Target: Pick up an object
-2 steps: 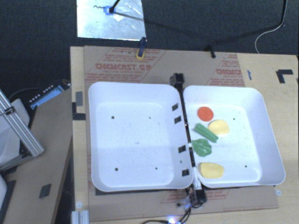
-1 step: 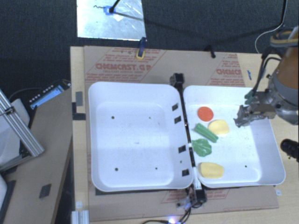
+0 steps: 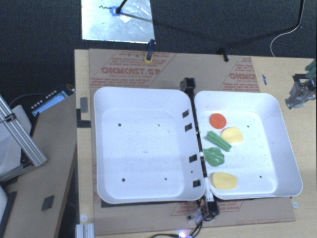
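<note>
Brown cardboard (image 3: 133, 68) is covering the bench, and two shallow white bins are sitting on it side by side. The left white bin (image 3: 143, 90) is lying in the middle of the frame. The right white bin (image 3: 237, 94) is touching it along a black strip.

Five small toy things are lying in the left half of the right bin. A long green stick (image 3: 218, 141) is lying flat. Its long side is running from upper left to lower right, at a slant. An orange-red round disc (image 3: 217, 120) is sitting just above it. A pale yellow round lump (image 3: 232, 135) is resting just beside the stick, on its right. A flat green leafy piece (image 3: 214, 156) is lying just under the stick. A yellow oval piece (image 3: 224, 180) is lying lowest, near the bin's bottom edge. That is making two yellow things, two green things and one orange-red thing.

A shiny silver sheet (image 3: 116, 14) is lying at the upper left of the frame.

The grey gripper (image 3: 300, 94) is hanging at the far right edge, outside the right bin and well apart from the toys. It is too small and blurry, so I cannot tell if it is open or closed.
</note>
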`<state>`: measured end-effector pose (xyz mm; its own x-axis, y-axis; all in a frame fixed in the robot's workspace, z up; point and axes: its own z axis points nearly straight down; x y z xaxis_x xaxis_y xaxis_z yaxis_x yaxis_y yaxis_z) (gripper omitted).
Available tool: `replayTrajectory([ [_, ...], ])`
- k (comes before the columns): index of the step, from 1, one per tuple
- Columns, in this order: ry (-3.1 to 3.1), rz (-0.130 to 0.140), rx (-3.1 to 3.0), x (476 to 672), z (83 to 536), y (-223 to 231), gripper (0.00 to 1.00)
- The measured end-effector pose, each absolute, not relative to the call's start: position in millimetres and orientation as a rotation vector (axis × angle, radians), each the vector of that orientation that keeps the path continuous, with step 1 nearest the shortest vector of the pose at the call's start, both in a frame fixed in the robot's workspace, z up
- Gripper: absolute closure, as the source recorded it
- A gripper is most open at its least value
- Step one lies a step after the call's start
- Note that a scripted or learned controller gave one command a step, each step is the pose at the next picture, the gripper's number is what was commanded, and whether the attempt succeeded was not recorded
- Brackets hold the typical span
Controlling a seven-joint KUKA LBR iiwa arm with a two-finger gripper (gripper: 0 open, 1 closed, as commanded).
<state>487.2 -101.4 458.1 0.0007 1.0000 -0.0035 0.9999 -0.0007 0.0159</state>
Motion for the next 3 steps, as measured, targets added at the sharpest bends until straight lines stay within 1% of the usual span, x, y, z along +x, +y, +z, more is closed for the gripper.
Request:
replayTrajectory([
  [1, 2.211, 0.009, 2.215, 489.2, 540.3, -144.4, 1.00],
  [2, 2.235, -0.003, 2.214, 486.6, 455.8, -84.0, 1.00],
  [3, 2.211, 0.009, 2.215, 495.3, 540.0, -127.9, 1.00],
])
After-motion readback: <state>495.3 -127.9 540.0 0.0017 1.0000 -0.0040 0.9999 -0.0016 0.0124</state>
